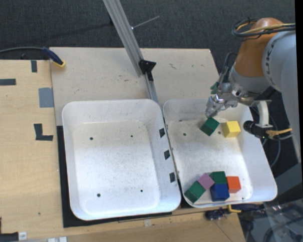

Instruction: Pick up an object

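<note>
A: Camera view is showing the gripper hanging over the far end of the right bin, tips just above a dark green block. Whether they are touching it, I cannot tell.

B: Are the fingers holding anything?

A: Nothing is showing between them; how far apart they are standing, I cannot tell. A yellow block is lying just beside the green one.

B: And the others?

A: A second green block, a purple, a blue and an orange one are sitting clustered at the near end.
</note>
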Tool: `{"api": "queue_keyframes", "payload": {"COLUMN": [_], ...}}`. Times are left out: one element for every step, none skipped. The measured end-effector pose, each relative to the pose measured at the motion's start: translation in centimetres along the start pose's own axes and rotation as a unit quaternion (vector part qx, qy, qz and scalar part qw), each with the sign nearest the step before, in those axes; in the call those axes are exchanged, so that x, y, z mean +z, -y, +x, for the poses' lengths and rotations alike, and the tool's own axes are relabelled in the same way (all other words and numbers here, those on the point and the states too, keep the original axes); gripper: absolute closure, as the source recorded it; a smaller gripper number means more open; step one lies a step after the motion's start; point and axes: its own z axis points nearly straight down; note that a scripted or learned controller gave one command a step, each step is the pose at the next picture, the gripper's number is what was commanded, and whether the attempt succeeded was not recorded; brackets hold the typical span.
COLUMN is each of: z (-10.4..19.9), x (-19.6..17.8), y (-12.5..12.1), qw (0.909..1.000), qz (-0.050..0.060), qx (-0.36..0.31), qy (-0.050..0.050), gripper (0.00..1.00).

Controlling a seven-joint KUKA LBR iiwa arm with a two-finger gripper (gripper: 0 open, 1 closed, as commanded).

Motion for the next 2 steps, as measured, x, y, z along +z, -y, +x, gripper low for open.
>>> {"api": "queue_keyframes", "payload": {"z": [0.0,0.0], "x": [-6.1,-11.3], "y": [0.6,0.5], "qw": [1.0000,1.0000], "qz": [-0.001,-0.001], "qx": [0.000,0.000], "qy": [0.000,0.000], "gripper": [1.00,1.00]}}
